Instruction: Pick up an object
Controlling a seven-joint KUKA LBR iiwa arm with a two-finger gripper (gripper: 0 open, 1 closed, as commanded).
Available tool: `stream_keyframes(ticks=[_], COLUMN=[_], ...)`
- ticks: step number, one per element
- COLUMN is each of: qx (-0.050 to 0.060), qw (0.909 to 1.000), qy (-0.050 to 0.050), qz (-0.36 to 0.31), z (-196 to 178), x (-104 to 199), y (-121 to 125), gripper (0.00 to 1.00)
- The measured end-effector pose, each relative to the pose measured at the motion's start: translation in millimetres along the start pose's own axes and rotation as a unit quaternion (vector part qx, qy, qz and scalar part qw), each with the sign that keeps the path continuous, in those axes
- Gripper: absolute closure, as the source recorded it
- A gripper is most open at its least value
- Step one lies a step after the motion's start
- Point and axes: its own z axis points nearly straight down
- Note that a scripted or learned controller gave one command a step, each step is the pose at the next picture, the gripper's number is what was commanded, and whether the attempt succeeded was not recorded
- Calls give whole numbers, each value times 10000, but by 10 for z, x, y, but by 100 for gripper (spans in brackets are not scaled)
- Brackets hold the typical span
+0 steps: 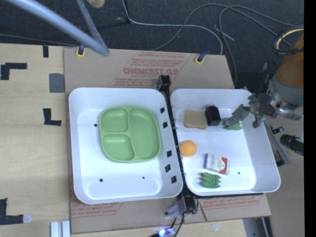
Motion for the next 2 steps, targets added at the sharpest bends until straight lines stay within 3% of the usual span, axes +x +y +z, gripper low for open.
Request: stream_keyframes(ticks=[1, 2], qx=[-66, -44], qw=[10000, 10000], qy=[-14, -16], qz=[-20, -12], z=[-78, 420], x=[6, -87], y=[27, 5], gripper=[0, 0])
